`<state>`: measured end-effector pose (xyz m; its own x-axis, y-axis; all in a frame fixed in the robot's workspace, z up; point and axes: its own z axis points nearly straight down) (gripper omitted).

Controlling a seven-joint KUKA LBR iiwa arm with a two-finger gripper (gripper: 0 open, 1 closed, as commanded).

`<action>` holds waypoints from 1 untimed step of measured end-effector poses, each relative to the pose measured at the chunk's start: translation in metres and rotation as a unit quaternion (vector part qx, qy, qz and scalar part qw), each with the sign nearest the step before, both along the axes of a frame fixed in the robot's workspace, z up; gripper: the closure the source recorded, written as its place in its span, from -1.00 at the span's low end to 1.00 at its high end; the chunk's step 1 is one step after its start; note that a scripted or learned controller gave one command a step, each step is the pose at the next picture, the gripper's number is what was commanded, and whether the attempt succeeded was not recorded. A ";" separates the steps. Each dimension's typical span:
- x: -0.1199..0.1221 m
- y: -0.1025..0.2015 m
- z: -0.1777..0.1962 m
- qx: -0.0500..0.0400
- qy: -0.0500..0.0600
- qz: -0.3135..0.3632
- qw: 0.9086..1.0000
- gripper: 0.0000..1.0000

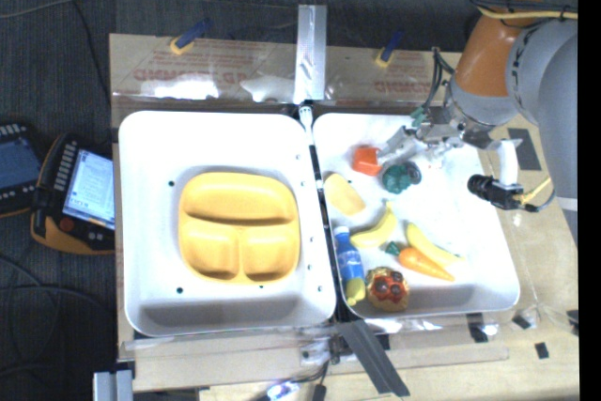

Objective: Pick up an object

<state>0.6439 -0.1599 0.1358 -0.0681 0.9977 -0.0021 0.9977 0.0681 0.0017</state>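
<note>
Gripper: we see the metal gripper (410, 142) low over the right bin (488, 249), at its upper middle; we cannot tell how it is set.
Nearest objects: one orange-red blocky piece (366, 159) lies just left of the gripper, and one dark teal rounded lump (401, 177) just below it.
Yellow pieces: we count three smooth ones in the right bin, a pale oval (344, 195) by its left wall, a curved banana (377, 228) in the middle, and a long yellow piece (428, 244) to its right.
Others: one tapered orange carrot (425, 263), one blue bottle (348, 256) along the left wall, one mottled red-brown ball (388, 288) at the front.
Left bin (150, 202): we see one glossy yellow tray (240, 226) with three compartments.
Surroundings: the bins sit on a wooden bench (131, 70); dark carpet (56, 23) lies around it, with a handheld pendant (75, 194) left of the left bin.
</note>
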 end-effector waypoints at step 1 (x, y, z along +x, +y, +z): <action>0.029 -0.054 -0.026 0.003 -0.001 0.062 0.998 -1.00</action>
<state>0.6729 -0.2135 0.1094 -0.1914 0.9815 0.0039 0.9815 0.1914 0.0043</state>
